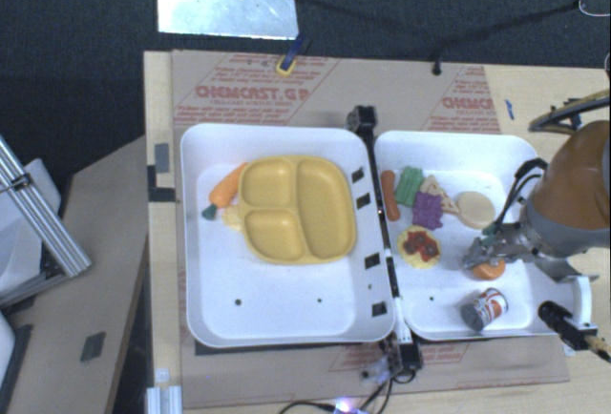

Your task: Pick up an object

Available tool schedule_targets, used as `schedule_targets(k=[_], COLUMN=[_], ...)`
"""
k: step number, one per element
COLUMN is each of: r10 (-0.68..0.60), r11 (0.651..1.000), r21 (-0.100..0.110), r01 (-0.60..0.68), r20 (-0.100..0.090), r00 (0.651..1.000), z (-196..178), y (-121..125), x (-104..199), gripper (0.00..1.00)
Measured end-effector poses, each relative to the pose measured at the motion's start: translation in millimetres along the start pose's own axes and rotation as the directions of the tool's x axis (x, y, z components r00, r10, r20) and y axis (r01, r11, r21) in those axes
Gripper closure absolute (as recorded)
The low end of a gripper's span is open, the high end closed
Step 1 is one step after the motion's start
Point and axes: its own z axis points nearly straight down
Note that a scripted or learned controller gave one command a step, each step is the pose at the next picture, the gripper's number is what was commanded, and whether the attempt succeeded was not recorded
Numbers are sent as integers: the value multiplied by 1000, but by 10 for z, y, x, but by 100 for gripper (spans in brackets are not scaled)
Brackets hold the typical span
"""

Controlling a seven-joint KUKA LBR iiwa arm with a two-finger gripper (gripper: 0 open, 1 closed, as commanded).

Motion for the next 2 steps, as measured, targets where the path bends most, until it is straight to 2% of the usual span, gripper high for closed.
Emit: schedule_targets(k=[1, 2], r10=[0, -5], r11=[1000, 1000], r21=[6, 4], r01=[0, 5], r20=[-4, -4], r00=[1000, 1000], z=[-477, -1061], y=[-14, 100], x=[-89, -67], gripper=[100, 100])
